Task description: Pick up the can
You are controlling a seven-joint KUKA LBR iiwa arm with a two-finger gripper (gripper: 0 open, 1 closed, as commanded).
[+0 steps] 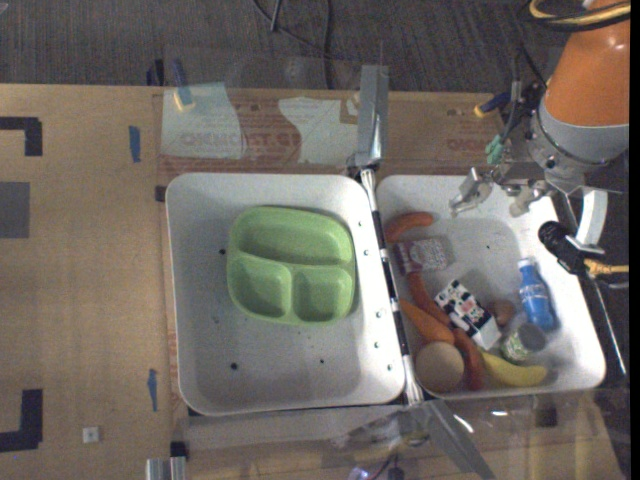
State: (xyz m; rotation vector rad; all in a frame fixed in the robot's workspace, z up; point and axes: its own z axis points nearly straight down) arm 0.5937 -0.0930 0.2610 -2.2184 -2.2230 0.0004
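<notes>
The can stands in the lower right of the frame, in the right bin. It is close to the bin's bottom edge. A yellow banana touches it from below, and a blue bottle lies just above it.

The tool hangs over the top of the right bin, in the upper right of the frame, well apart from the can. Its two fingers look a little open, and nothing sits between them.

To do this step well, the tool should move down the picture until it is right over the can. Then it should drop straight down with fingers wide, so it misses the bottle and the banana.
</notes>
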